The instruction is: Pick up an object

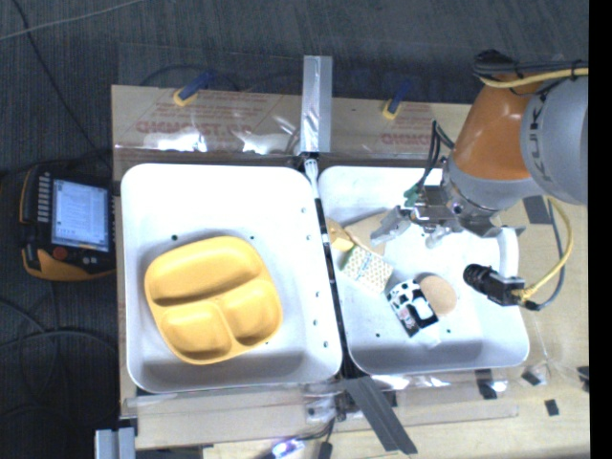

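My gripper (413,229) hangs over the upper middle of the right bin (478,347), its two grey fingers (388,225) spread apart with nothing between them. Just left of it, against the bin's left wall, lies a tan and yellow item (342,236). Below that rests a white packet with a dotted pattern (367,268). Lower in the bin sit a black-and-white object (412,307) and a round tan object (441,294) touching it on the right. The left bin (153,189) holds a yellow compartment tray (212,297).
The arm's orange band (490,132) and grey body cover the right bin's upper right corner. A black connector with a yellow cable (486,278) hangs over the bin's right side. A handheld pendant (67,223) lies left of the bench. A metal divider (316,103) stands between the bins.
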Controlling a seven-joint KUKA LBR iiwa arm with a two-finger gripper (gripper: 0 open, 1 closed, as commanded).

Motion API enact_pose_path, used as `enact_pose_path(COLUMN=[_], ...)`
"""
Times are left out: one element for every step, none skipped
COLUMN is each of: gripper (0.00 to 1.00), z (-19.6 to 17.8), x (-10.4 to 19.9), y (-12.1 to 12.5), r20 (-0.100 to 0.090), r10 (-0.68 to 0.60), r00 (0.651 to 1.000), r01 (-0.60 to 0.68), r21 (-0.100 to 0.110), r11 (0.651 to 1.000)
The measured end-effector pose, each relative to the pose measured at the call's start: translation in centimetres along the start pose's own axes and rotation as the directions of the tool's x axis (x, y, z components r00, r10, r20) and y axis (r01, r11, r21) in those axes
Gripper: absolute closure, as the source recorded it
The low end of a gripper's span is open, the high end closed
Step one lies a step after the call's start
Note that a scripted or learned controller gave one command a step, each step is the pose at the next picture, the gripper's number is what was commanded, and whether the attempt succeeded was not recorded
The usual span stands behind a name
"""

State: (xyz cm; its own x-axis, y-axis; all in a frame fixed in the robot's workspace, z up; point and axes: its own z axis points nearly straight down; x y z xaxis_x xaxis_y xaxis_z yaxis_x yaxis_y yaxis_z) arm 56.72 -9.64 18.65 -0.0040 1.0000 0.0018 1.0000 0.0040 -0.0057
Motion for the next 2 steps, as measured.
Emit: enact_pose_path(gripper=[0.00,0.00], z=[8.4,7.3], x=[-2.8,-1.2], y=[-2.6,-0.7], r20=[0.004,0.000], r10=[-0.026,0.175], r00=[1.000,0.985], r01=[0.026,-0.175], r21=[-0.022,0.000], r11=[0.999,0.985])
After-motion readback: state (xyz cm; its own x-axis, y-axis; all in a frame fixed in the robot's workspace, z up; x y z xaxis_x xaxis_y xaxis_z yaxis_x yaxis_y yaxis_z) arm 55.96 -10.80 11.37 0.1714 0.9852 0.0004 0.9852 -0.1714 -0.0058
